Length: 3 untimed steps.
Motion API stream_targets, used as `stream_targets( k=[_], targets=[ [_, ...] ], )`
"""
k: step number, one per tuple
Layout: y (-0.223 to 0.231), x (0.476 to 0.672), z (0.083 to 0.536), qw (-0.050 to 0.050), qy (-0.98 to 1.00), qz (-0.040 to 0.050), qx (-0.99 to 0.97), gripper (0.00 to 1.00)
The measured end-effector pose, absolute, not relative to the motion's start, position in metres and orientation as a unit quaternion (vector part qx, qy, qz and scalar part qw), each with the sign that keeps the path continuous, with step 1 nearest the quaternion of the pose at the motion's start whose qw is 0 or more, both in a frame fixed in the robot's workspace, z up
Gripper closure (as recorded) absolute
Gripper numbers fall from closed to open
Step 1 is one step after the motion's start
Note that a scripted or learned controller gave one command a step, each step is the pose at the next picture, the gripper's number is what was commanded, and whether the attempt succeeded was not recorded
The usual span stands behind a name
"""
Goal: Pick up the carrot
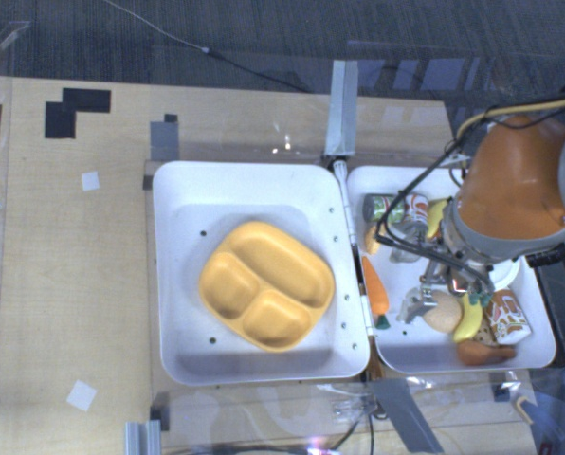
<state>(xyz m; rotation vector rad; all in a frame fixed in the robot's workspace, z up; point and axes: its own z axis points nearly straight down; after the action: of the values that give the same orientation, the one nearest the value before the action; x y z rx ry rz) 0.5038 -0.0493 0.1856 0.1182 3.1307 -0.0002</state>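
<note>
In the right bin, the carrot lies against the wall nearest the left bin, its long axis running roughly along that wall, with the green stem end toward the bin's near edge. The gripper hangs over the middle of the same bin, so the carrot is just to its left in the camera view, close but apart from it. Whether the gripper is spread or pressed together cannot be told, and nothing can be seen in its grasp.

Gripper low, arm from right
</note>
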Motion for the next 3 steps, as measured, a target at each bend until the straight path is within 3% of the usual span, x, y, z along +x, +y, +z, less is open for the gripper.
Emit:
stream_targets(
  k=[1, 2, 3],
  targets=[
    [-0.097, 0.496, 0.120, 0.002, 0.993, 0.0002, 0.116, 0.00],
    [-0.084, 0.491, 0.090, 0.008, 0.998, -0.0006, 0.057, 0.00],
    [-0.084, 0.495, 0.103, 0.013, 0.998, -0.0009, 0.055, 1.00]
  ],
)
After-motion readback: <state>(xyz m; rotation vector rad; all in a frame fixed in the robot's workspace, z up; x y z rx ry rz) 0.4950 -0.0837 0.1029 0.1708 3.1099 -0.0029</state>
